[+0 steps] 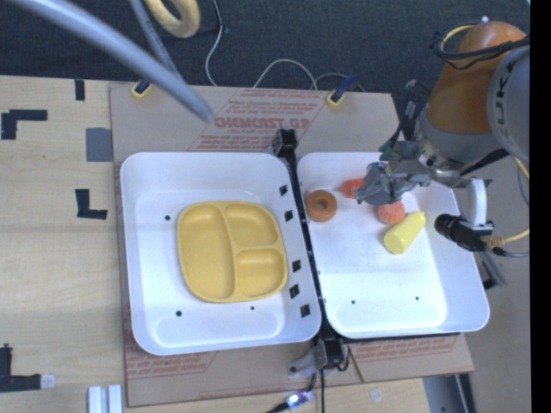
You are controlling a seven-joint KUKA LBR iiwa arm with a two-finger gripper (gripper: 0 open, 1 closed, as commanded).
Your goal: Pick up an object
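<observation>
A yellow divided tray lies in the left bin. Both bins sit on a cardboard sheet with red print, over the wooden tabletop, which bears black tape marks.

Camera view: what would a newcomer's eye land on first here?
Probably the yellow divided plate, alone in the left bin. Next, the grey arm's gripper, low over the right bin by a small cluster: a brown doughnut, a yellow piece and orange-red bits.
</observation>
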